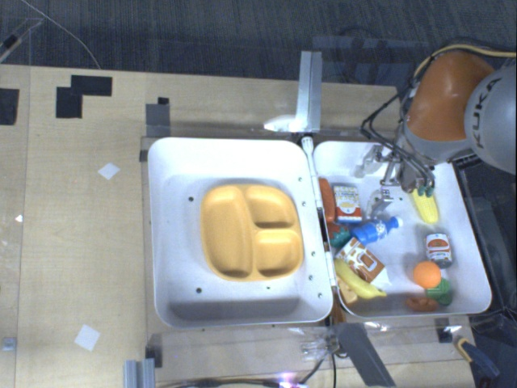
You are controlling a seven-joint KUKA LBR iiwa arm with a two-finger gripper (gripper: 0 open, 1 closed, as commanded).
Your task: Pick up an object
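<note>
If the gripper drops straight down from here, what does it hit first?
Probably bare floor of the right bin: the gripper hangs between the yellow corn cob and the blue bottle. Depth is unclear; it may clip the bottle.

Even overhead light; glare on left white bin (170,217) wall, soft shadows, slightly soft focus, mild compression noise

We're looking at a robotics lab: a KUKA arm (472,107) is reaching over a pale wooden bench (73,241), two white bins (161,217) are sitting in metal brackets (309,87), with cables trailing nearby.
</note>
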